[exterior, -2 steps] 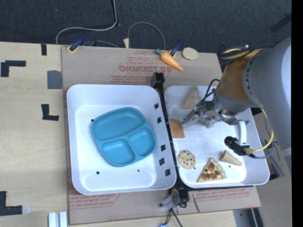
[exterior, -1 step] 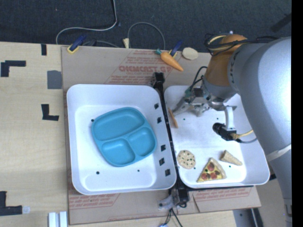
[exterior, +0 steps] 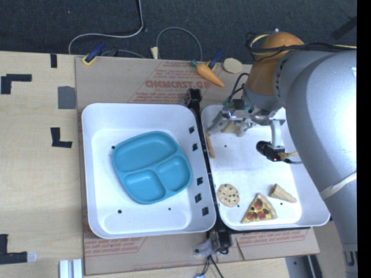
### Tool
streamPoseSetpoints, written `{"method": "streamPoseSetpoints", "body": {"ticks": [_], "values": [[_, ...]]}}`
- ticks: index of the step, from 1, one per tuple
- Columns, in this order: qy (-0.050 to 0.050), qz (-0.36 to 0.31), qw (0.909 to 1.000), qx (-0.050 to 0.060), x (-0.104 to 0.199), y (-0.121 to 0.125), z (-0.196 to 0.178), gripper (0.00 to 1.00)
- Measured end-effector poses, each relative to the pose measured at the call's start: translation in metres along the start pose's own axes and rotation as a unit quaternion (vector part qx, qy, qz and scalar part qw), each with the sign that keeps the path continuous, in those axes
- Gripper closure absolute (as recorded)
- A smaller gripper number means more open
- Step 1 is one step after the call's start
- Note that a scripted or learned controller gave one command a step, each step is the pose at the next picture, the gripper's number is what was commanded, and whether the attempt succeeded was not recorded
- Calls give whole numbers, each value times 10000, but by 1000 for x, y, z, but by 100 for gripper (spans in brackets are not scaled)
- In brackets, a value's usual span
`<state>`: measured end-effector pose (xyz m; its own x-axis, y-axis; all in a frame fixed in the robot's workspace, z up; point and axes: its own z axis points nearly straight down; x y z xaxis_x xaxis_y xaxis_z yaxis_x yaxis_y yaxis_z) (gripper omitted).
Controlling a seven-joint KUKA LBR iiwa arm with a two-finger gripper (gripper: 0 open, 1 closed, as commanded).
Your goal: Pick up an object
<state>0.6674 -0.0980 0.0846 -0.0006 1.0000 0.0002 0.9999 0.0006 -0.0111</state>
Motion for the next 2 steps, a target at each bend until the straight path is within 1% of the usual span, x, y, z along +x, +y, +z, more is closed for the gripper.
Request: {"method": "streamPoseSetpoints", "body": {"ticks": [1,2], "values": [[-23,-2,10000,-7,-1,-1,-10,100],[-27,0,10000,-3,-1,-1,-10,0]]}}
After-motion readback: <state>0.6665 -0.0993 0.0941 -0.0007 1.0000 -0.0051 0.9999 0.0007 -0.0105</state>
